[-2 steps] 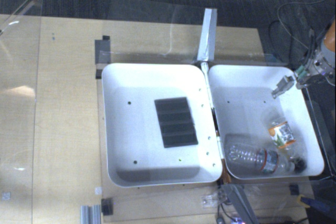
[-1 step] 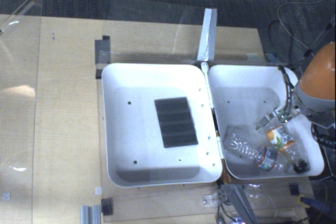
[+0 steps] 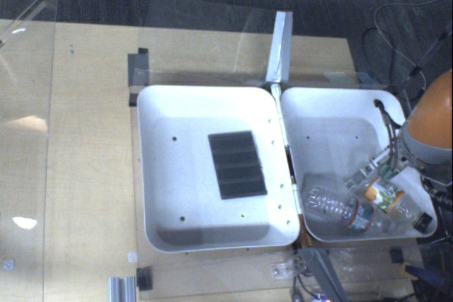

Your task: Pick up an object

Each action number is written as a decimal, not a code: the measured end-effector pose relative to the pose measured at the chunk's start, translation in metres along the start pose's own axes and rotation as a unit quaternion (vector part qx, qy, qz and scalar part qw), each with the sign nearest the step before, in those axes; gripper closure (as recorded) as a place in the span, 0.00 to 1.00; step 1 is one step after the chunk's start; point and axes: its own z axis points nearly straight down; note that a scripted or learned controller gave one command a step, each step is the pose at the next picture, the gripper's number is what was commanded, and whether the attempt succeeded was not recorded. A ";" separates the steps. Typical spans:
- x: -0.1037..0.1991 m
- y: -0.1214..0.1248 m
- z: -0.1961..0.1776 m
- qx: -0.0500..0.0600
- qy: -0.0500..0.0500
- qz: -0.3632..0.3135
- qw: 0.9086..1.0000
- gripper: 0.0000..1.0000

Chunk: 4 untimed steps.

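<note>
Currently the arm (image 3: 432, 120) is reaching in from the right and leaning over the right bin (image 3: 333, 117), with its hand (image 3: 374, 177) hanging low near the bin's front right corner. How the hand is set I cannot tell — the wrist clutter and cables are hiding that part.

Two things are lying in that corner, likely because the sloped walls are letting loose items slide down there. A clear bottle (image 3: 329, 204) is lying on its side along the front wall, its blue-capped end pointing right. Just beside it, toward the right wall, a small bottle (image 3: 386, 198) with an orange cap and green label is lying tilted, and the hand is hovering almost on top of it — so that looks like the target, though nothing is visibly gripped.

The left bin (image 3: 163, 152) is carrying one dark ribbed slab (image 3: 237, 164), lying flat near its middle, well apart from the arm. Both bins are sitting side by side on the surface (image 3: 78, 152), their inner rims touching.
</note>
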 end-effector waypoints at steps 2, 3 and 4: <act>-0.029 0.040 0.001 0.003 0.001 -0.130 0.992 1.00; -0.029 0.040 0.001 0.002 0.000 -0.129 0.992 0.00; -0.004 0.014 0.000 0.000 0.000 -0.097 0.995 0.00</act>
